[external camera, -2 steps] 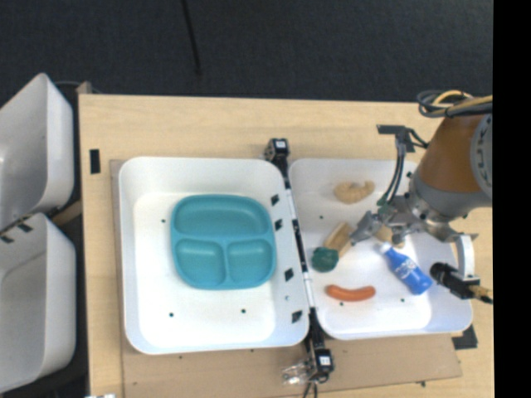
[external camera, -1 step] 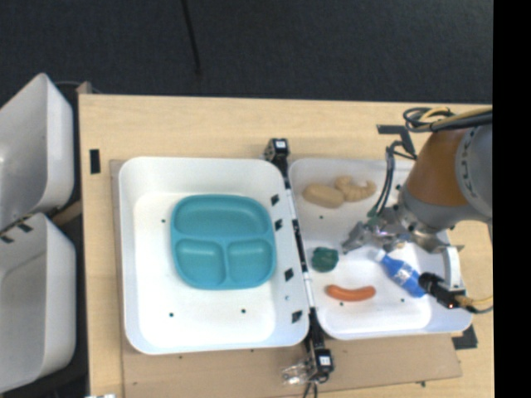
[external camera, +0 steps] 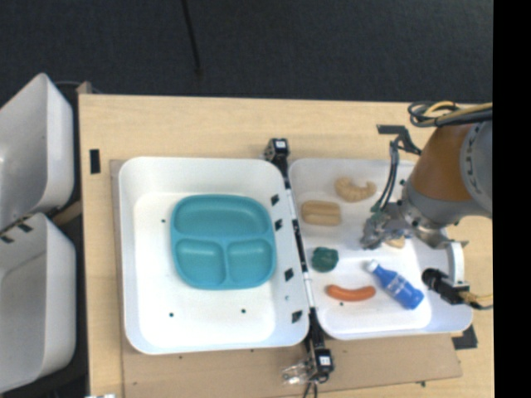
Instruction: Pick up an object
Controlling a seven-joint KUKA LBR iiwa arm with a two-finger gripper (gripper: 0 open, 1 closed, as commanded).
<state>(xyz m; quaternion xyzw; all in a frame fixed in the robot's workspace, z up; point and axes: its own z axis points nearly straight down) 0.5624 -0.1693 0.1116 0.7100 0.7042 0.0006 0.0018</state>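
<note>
Arm's in from the right, gripper [external camera: 377,232] low over the right bin [external camera: 348,326], and I can't tell how it's set or whether it has anything. Just below it lies the blue bottle [external camera: 396,283], slanted. The red sausage [external camera: 350,293] sits left of the bottle, green lump [external camera: 323,259] above that, bun [external camera: 320,213] higher up, tan curl [external camera: 356,189] near the back. Over in the left bin [external camera: 149,322], 1 teal tray [external camera: 222,240], 3 sections.
</note>
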